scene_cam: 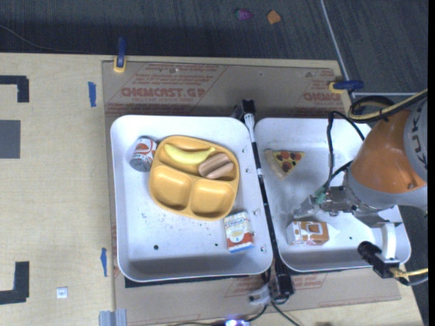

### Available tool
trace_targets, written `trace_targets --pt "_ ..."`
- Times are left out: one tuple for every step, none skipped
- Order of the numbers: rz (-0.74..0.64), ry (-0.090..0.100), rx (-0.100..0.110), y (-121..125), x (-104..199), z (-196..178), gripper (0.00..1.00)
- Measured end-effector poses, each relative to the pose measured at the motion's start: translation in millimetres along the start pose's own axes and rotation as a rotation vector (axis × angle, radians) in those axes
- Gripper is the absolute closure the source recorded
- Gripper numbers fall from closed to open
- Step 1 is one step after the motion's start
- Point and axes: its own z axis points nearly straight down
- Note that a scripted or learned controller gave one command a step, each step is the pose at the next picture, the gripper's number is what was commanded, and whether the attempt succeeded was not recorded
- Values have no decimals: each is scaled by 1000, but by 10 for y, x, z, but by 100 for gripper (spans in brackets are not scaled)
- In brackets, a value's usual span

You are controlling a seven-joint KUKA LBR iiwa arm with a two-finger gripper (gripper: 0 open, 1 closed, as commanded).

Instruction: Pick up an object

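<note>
The carton (309, 233) nearest the gripper (318, 202) lies flat on the floor of the right bin (340, 131), toward its front, with the gripper just above and behind it and nothing between the two. Whether the gripper is spread or pressed together I cannot tell; the arm's bulk and cables crowd that spot. A pizza slice (285, 160) lies farther back in the same bin, well apart from the carton. In the left bin (129, 250) sit a yellow tray (180, 192) holding a banana (185, 155) and a sausage (216, 166), a can (143, 153) touching the tray's back left edge, and a second carton (239, 231) by the front right corner. The likely trouble: a flat carton offers little height to grip, so closing on it could skid it across the smooth floor or tip it up on edge; a descent off centre might only push it toward the front wall.
</note>
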Motion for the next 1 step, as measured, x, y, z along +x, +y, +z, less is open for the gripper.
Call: trace_targets --pt "-4 16 25 -66 47 206 0"
